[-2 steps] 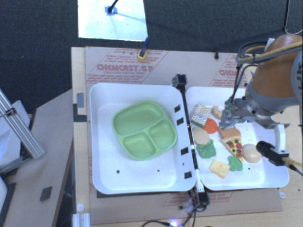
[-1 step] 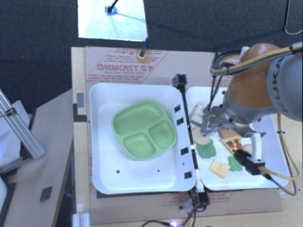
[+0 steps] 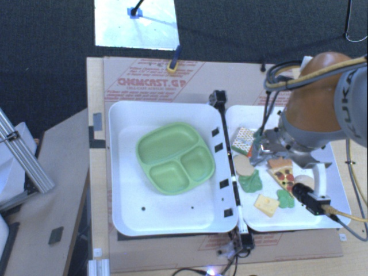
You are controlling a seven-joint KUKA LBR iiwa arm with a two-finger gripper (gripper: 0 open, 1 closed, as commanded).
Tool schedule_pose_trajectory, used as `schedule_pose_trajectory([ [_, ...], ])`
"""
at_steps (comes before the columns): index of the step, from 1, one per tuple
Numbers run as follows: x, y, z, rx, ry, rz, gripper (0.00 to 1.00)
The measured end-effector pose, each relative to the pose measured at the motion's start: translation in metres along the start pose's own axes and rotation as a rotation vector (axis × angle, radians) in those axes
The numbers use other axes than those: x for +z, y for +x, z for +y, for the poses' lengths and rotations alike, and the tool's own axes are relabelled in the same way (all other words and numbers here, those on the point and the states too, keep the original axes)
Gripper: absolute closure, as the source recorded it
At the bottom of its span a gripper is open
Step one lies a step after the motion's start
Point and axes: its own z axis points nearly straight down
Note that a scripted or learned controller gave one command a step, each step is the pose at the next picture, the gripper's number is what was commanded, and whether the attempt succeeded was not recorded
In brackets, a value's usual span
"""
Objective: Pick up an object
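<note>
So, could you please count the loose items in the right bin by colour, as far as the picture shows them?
Green: 2, a leafy piece and a smaller piece
Yellow: 1, cheese wedge
Tan: 1, round disc
Orange-red: 1, pizza slice
Checkered: 1, packet
Total: 6; the arm may hide more.

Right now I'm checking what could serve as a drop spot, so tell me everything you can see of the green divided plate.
The green divided plate is pale green, looks like smooth moulded plastic, with rounded corners and a raised rim. It has three compartments: one long one along the far side and two smaller ones nearer the camera. It lies flat, turned at a slant, near the middle of the left bin, resting on its floor. Nothing lies on it or touches it.
</note>
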Motion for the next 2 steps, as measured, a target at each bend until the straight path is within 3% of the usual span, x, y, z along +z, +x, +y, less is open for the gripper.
schedule_pose_trajectory([
  [1, 0.015, -0.003, 0.009, 0.001, 0.004, 0.000, 1.00],
  [2, -0.002, 0.006, 0.009, -0.005, 0.000, 0.000, 1.00],
])
